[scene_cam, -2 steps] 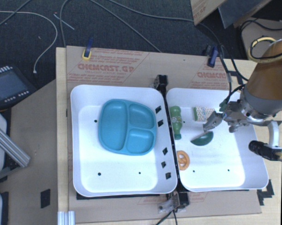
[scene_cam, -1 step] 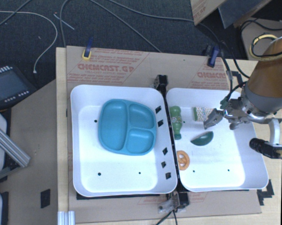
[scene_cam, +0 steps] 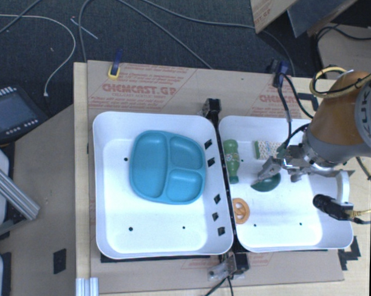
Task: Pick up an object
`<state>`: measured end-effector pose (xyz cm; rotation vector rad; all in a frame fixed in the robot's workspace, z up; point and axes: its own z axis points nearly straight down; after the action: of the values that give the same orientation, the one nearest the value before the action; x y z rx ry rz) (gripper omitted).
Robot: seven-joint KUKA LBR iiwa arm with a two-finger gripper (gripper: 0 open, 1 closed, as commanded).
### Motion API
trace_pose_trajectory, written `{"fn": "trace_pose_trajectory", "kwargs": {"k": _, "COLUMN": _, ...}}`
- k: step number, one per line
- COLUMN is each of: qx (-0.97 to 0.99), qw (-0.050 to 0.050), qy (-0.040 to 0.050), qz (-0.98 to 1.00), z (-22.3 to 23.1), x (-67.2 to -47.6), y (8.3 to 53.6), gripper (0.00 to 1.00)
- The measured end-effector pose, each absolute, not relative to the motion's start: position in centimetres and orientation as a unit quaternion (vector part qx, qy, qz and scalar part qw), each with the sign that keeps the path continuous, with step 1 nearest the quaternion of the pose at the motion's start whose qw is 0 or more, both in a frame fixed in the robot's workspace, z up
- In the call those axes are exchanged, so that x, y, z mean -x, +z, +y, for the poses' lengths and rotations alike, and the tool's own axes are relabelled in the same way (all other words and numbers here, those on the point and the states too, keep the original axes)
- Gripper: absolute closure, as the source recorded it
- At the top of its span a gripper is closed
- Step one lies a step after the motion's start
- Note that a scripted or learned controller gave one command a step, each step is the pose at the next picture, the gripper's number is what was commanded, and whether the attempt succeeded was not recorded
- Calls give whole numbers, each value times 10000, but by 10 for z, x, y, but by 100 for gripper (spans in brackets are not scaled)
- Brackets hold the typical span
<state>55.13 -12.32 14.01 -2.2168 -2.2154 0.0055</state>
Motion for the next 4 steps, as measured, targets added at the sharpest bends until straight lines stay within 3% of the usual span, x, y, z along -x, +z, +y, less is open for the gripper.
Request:
{"fn": "trace_pose_trajectory", "kwargs": {"k": 1, "qx": 7071, "qw": 36, "qy": 16, "qz": -7071, "z": -122, "x": -550, "y": 87, "gripper": 0}}
{"fn": "trace_pose_trajectory", "kwargs": {"k": 2, "qx": 7074, "qw": 7, "qy": -7, "qz": -7068, "z": -123, "x": -552, "y": 101, "gripper": 100}}
{"fn": "trace_pose_trajectory", "kwargs": {"k": 4, "qx": 7066, "qw": -33, "qy": -24, "qz": -7076, "z": -117, "x": -566, "y": 219, "gripper": 100}}
